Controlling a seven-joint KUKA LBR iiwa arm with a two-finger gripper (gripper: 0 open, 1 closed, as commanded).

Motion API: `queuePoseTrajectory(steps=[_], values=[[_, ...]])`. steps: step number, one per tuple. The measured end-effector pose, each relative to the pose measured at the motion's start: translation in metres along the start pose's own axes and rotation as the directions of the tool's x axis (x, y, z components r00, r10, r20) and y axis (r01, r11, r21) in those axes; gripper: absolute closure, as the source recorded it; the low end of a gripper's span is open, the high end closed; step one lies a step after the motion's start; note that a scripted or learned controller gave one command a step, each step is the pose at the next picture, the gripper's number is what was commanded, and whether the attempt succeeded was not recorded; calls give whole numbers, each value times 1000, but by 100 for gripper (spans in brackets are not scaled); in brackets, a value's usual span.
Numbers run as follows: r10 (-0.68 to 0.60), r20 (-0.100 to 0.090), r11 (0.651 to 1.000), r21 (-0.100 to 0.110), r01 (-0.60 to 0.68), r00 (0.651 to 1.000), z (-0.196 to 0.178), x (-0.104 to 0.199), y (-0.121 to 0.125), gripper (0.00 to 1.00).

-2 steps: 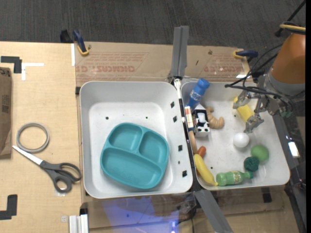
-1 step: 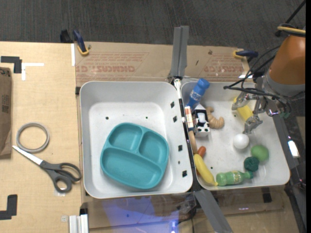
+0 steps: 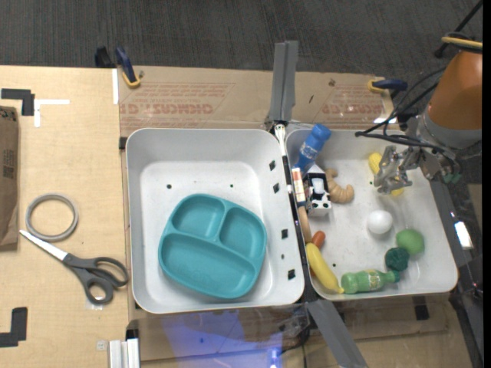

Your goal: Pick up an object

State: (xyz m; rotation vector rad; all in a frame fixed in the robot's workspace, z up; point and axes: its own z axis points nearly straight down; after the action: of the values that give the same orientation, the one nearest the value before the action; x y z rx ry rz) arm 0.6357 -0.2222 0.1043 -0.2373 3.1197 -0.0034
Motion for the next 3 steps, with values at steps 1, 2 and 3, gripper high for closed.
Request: queuePoseTrajectory(steps=[1, 2, 3], values=[[0, 0, 1000, 0, 0, 1000, 0, 0, 0, 0], [4, -7, 1000, -3, -4, 1000, 11, 6, 2, 0], [4, 0, 1000, -1, -4, 1000, -1, 4, 2, 100]])
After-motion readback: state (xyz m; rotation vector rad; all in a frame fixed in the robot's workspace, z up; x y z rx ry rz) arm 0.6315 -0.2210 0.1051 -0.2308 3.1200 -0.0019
